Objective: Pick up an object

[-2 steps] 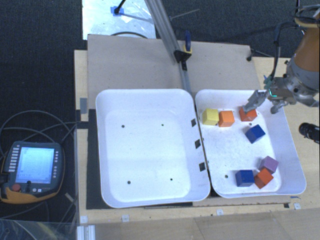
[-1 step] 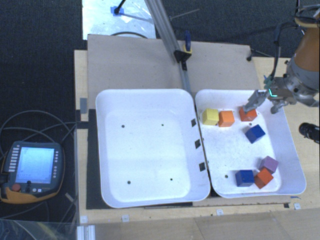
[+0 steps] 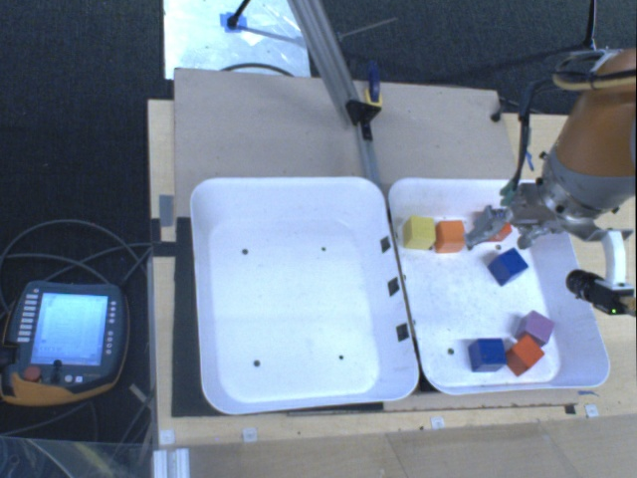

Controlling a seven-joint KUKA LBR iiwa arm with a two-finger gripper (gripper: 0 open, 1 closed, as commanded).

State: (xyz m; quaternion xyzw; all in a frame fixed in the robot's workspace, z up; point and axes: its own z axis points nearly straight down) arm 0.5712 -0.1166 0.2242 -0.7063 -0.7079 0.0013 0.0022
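Nearest the camera in the right white bin (image 3: 572,371): dark blue cube (image 3: 487,354) touching orange-red cube (image 3: 525,355), small purple cube (image 3: 537,326) just behind. Mid-bin blue cube (image 3: 508,266) lies just below-right of the grey two-finger gripper (image 3: 496,228). Yellow cube (image 3: 419,233) and orange cube (image 3: 450,236) touch, just left of gripper. An orange-red bit shows at the gripper tips; grasp unclear, cannot tell whether clenched or released. Left white bin (image 3: 214,267) alongside.

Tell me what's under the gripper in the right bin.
The gripper is low over the right bin, beside the orange block. A sliver of something orange-red shows beneath it. The gripper covers the rest, so its shape cannot be seen.
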